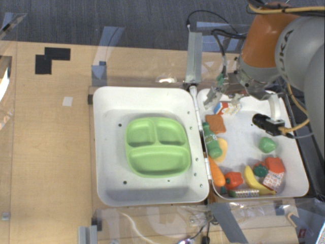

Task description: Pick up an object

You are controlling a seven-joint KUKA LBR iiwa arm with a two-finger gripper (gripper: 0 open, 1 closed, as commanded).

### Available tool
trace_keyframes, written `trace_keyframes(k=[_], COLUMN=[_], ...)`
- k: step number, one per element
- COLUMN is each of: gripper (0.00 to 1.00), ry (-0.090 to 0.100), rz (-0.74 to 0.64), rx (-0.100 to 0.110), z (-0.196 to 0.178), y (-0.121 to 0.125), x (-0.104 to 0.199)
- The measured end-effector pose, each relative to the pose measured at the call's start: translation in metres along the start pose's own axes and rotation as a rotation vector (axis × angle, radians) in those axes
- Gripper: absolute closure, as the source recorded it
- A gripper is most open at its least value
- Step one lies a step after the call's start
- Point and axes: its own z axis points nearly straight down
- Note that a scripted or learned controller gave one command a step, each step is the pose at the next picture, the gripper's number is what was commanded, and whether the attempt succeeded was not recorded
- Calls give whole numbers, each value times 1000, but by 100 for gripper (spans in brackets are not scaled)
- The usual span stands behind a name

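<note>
Your tool (223,96) hangs over the far left corner of the right bin (297,187); I cannot tell its state or whether it has anything. The nearest candidate, a brown square piece (215,124), lies just below it, close to the wall. Come straight down, centre on one item, and avoid the crowded pile by the banana (255,179).

The grey arm (304,50) reaches in from the right (its orange band (264,34) sits just above the wrist), bent downward, with the hand (223,98) hanging low, its metal fingers pointing down and leftward.
</note>
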Motion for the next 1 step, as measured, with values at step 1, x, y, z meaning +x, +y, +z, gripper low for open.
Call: trace_keyframes(k=[1], gripper=[0], ry=[0], rz=[78], rx=[4], z=[78], y=[-31], x=[-54])
